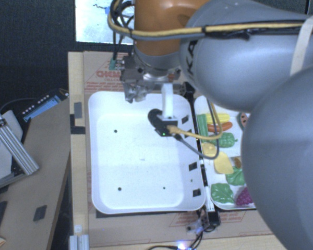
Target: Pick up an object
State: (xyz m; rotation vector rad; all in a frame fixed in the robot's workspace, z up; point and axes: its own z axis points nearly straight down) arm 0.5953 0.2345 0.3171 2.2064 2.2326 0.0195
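The toys [235, 177] lie in the right bin [230, 207], crowded along its left side. A green stick [202, 124] is at the far end, with a carrot [218, 128] just beside it and a green pepper [227, 139] a little nearer. Then come a yellow piece [224, 165], a leafy green piece [221, 192] and purple grapes [243, 196] at the near edge (much of this bin is hidden behind the arm [250, 61]). The end effector [132, 92] hangs over the far edge of the left bin [141, 160], toward its left corner and well apart from the toys. Whether it is open or closed cannot be told from this angle. Above it sits the orange band [167, 9], and the grey arm sweeps in from the right, covering the near right of the scene. Both bins rest on a cardboard sheet [101, 69] on the worktop [44, 139].
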